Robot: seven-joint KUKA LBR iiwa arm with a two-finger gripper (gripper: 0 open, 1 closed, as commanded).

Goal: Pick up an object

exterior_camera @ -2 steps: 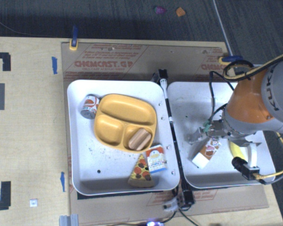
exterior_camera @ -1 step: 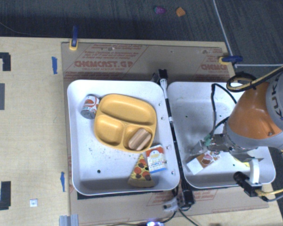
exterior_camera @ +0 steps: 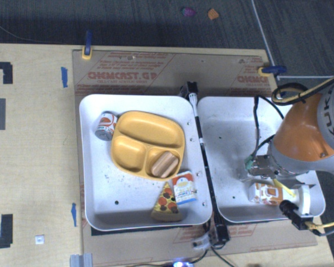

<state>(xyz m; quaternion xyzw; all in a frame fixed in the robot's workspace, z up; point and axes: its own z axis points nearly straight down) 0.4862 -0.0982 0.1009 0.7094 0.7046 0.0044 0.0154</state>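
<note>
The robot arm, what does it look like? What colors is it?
The arm is rounded, with a big orange band and grey parts above it bearing dark letters. Black cables loop around it, one of them yellowish. At its end sits a small grey metal gripper with a bit of green on it.

Yellow tray (exterior_camera: 134, 128), white bins (exterior_camera: 93, 166)

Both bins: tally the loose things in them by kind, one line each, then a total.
Yellow divided tray: 1
Hot dog: 1
Can: 1
Pizza slice: 1
Small carton: 1
White and orange packet, right bin, under the arm: 1
Total: 6
</note>
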